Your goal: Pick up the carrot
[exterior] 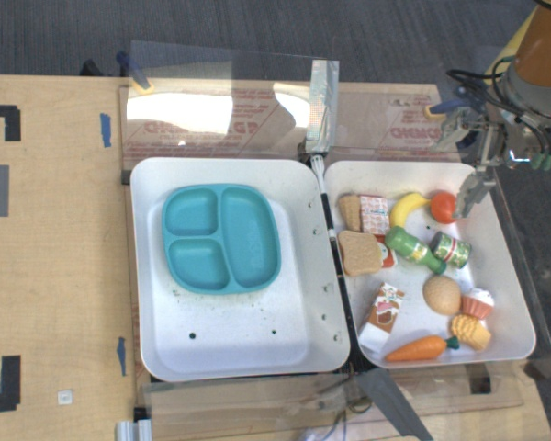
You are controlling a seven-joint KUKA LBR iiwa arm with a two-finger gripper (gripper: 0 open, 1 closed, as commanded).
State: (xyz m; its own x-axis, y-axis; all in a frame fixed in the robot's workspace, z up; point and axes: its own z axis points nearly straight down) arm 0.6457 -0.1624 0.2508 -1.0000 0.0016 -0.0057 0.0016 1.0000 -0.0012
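Observation:
The carrot [419, 348] is orange with a small green top. It lies on its side along the front edge of the right bin [519, 288], its tip pointing left. My gripper [471, 194] hangs at the bin's far right corner, just right of a red tomato [444, 207]. It is far from the carrot, nearly the bin's whole depth away, and nothing of the carrot is in it.
Around the carrot lie a yellow corn piece [471, 332], a cupcake [478, 303], a tan egg-shaped item [442, 294] and a small carton [385, 308]. Further back are a green bottle [415, 249], bread slice [360, 253] and banana [407, 208]. The left bin [156, 338] holds a teal divided plate [222, 238].

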